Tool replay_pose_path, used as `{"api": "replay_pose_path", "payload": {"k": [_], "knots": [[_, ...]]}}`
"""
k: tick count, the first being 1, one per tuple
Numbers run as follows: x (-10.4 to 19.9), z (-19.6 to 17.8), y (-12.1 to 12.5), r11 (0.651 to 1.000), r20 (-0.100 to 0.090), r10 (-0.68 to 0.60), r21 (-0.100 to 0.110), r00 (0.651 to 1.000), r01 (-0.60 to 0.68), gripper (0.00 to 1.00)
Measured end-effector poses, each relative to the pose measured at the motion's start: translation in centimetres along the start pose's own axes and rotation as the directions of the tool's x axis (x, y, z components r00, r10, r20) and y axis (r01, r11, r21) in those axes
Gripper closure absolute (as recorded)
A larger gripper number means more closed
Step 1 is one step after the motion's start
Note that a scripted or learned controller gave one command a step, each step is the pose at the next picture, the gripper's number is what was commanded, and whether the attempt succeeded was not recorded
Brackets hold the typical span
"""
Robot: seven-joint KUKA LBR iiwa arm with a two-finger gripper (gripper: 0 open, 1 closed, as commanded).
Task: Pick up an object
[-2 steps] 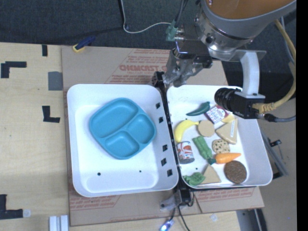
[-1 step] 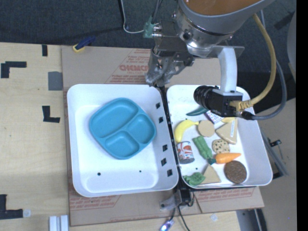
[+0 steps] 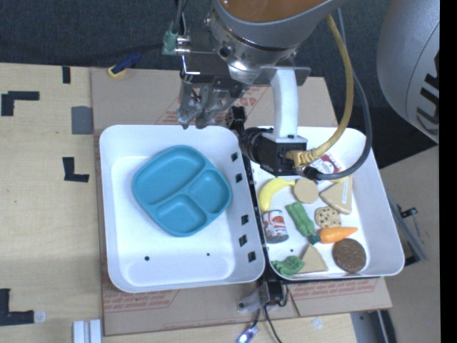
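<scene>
The gripper (image 3: 203, 109) hung over the far rim of the left bin (image 3: 118, 191), near the back corner where the two bins meet. Fingers (image 3: 194, 113) pointed down; whether open or closed could not be told, too dark and cluttered there. Nothing visible between them.

Left bin held one thing: a blue divided plate (image 3: 182, 189), lying flat, roughly centred, well apart from the gripper's spot at the rim.

The right bin (image 3: 385, 241) held the small stuff, packed close: a banana (image 3: 273, 190), a small can (image 3: 275, 226), a green piece (image 3: 301, 219), a carrot (image 3: 335, 234), a speckled cookie (image 3: 327, 216), a brown round disc (image 3: 349, 254), a cheese wedge (image 3: 341, 196), a pale round piece (image 3: 305, 190), a leafy green bit (image 3: 288, 266). A black fixture (image 3: 275, 151) with a yellow cable (image 3: 343, 98) sat over that bin's far left corner.

Risks, judged from here: a straight descent would likely hit the bin rim or bare floor, not an object, so an empty grasp. The plate looked wide and flat, probably a poor fit for two fingers unless its edge was caught; a slip seemed likely. In the right bin, items touching each other could mean a double grab or shoving neighbours. The divider between the bins and the cable were collision hazards on any crossing.
</scene>
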State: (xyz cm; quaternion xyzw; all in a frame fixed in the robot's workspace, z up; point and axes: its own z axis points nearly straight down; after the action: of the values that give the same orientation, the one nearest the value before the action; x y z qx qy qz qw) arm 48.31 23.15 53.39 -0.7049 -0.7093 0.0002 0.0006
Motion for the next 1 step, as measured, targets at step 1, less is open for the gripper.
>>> {"api": "replay_pose_path", "payload": {"k": [1], "knots": [[0.16, 14.96, -0.14, 1.000, 0.010, 0.004, 0.017, 1.000, -0.004, 1.00]]}}
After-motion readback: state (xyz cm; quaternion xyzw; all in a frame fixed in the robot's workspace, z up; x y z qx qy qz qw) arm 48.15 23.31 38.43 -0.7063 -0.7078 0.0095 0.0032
